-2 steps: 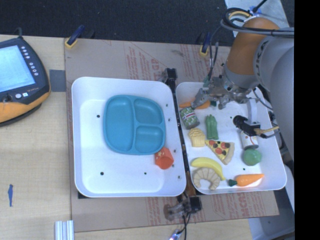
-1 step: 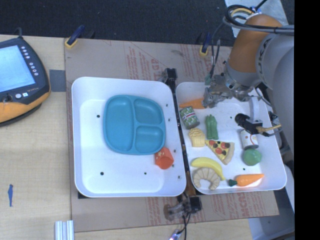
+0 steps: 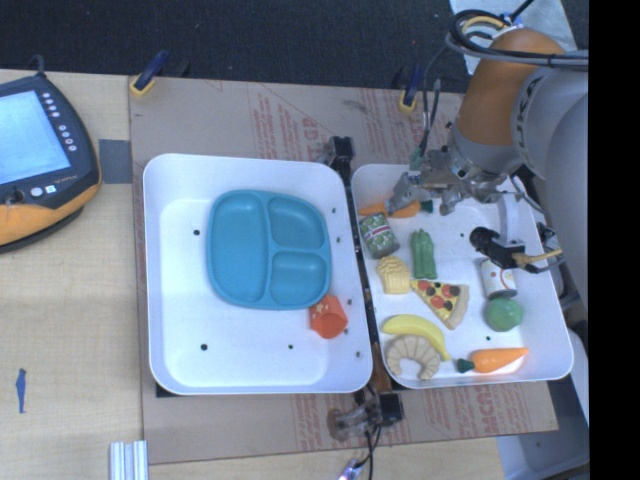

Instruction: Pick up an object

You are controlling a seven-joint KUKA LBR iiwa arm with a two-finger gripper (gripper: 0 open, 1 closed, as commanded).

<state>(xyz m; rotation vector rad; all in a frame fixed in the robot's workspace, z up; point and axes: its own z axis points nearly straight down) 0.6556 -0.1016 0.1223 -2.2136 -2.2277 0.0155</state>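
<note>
Gripper: my gripper (image 3: 424, 196) is hovering low over the right bin's (image 3: 556, 343) far edge.
Nearest item: an orange piece (image 3: 404, 209) is lying just beneath my fingers.
Toward the camera: a green can (image 3: 379, 235) and green pickle (image 3: 424, 254) are sitting near.
Left of me: a blue divided tray (image 3: 268, 248) is resting in the left bin (image 3: 175, 338).

The gripper (image 3: 425, 196) partly hides an orange item (image 3: 398, 209), perhaps a carrot

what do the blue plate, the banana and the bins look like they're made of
Blue plate: probably moulded plastic, matt, one even colour with three pressed compartments. Banana: likely toy plastic, smooth, flat yellow; too small to be sure. Left bin and right bin: seemingly thin white plastic with rounded corners and a slight sheen.
</note>
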